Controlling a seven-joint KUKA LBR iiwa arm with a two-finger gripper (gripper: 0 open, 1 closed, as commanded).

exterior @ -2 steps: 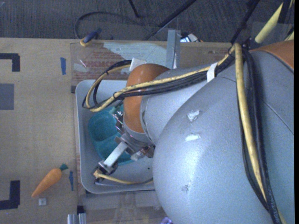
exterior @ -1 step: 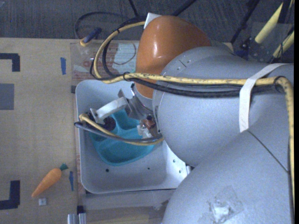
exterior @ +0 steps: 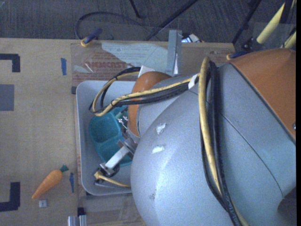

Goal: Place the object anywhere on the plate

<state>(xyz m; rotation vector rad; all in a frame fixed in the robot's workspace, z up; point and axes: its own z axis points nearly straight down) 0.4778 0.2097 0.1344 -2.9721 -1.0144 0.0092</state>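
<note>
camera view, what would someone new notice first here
The big grey robot arm with an orange band takes up the right and centre, with yellow and black cables draped over it. Under it, a teal plastic plate sits in the white bin, and a small orange toy carrot lies on the bench at lower left.

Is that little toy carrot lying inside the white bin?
No, the toy carrot lies on the wooden bench, outside the left wall of the white bin.
</note>
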